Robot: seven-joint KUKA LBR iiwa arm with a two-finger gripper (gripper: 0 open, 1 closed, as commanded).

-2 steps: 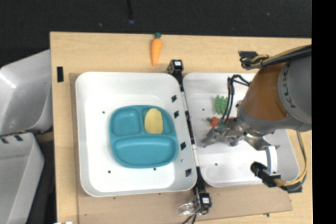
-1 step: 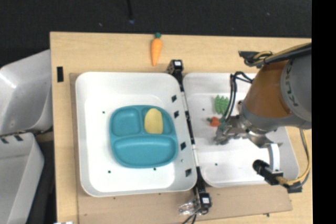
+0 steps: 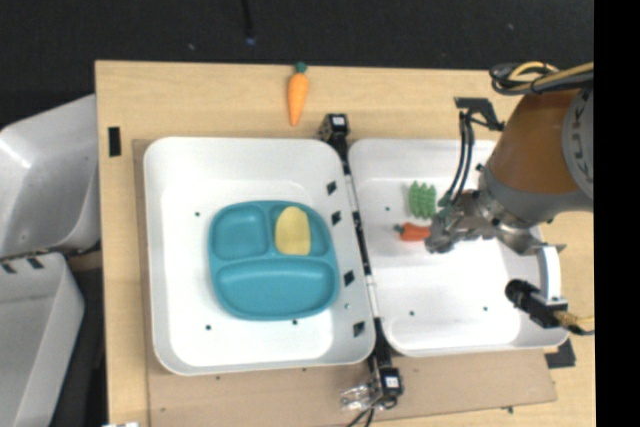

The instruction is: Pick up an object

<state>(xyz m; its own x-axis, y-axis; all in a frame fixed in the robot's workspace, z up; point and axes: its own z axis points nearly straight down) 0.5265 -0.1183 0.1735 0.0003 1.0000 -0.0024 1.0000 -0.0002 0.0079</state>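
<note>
Presently: gripper (image 3: 440, 237) low in right bin (image 3: 440, 315), touching red piece (image 3: 411, 233), green piece (image 3: 422, 200) just beside; grasp state cannot be told; centre over red piece before closing

The right bin (image 3: 440, 315) has much bare floor in its lower half, and a gripper can pass there. In its upper half a green object (image 3: 422, 199) and a small red object (image 3: 412, 233) lie close together, with the gripper (image 3: 440, 237) just beside them. In the left bin (image 3: 170, 245) a blue divided plate (image 3: 262, 277) takes the middle; the margins are free
</note>
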